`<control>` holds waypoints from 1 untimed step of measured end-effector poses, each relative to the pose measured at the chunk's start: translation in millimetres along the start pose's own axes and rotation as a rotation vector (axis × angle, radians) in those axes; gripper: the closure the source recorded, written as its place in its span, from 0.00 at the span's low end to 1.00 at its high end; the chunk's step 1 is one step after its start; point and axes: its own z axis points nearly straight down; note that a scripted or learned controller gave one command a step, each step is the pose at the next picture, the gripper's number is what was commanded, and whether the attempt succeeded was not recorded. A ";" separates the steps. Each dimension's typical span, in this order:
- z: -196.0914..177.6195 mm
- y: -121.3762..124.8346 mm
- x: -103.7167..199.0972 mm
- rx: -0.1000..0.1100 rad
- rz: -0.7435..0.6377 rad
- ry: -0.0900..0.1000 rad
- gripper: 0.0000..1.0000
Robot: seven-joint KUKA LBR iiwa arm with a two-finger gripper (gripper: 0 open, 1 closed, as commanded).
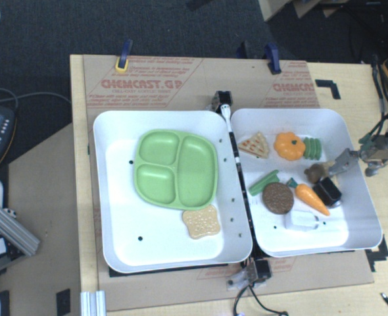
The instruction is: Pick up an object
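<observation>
Right bin, with the round brown patty as reference. A green pea pod lies up and left of the patty, touching its edge. A carrot lies just to the right of the patty, tilted. A tan sandwich wedge lies above and left of the patty, an orange fruit directly above it, and a green ridged piece above and right of it. A brown lump sits up and right of the patty, near the carrot's top. The gripper hangs further right of the patty, just beside the lump; whether it is released or clenched cannot be told, and nothing is seen grasped. Left of the patty, across the divider, the left bin holds a green divided plate, with a toast slice left of the patty and slightly lower
</observation>
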 end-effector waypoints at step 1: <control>-6.6 3.1 0.2 -0.013 -0.004 -0.004 0.00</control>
